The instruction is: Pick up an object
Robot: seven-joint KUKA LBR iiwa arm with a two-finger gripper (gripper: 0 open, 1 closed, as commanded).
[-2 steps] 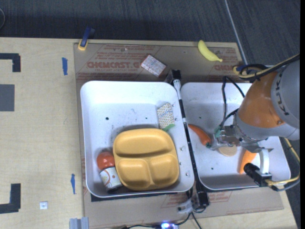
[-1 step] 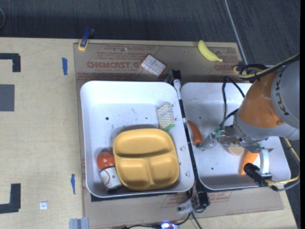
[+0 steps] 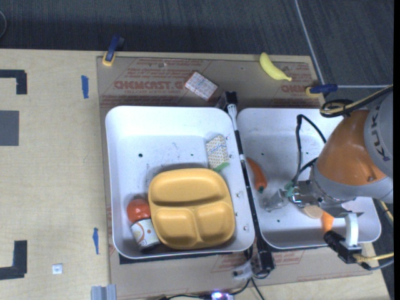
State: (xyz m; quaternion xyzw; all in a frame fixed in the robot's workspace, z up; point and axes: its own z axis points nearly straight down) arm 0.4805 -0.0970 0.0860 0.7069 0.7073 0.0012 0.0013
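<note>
Bench carried two white bins; gripper (image 3: 275, 200) hung low in right bin (image 3: 275, 120), carrot (image 3: 257, 174) just toward bin's left wall, long axis running front-to-back. Claw state: can't tell.

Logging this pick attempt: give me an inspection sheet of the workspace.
Surface: brown board bearing left bin and right bin.
Job's things: yellow divided tray, small can, red piece and patterned packet in the left bin; orange carrot-like piece in the right bin.
Clutter: banana and small box on the board.
Hand: hand low in the right bin, grasp unclear.
Cables: black cable looping along the arm.
Surroundings: dark carpet; blue clamps.
</note>
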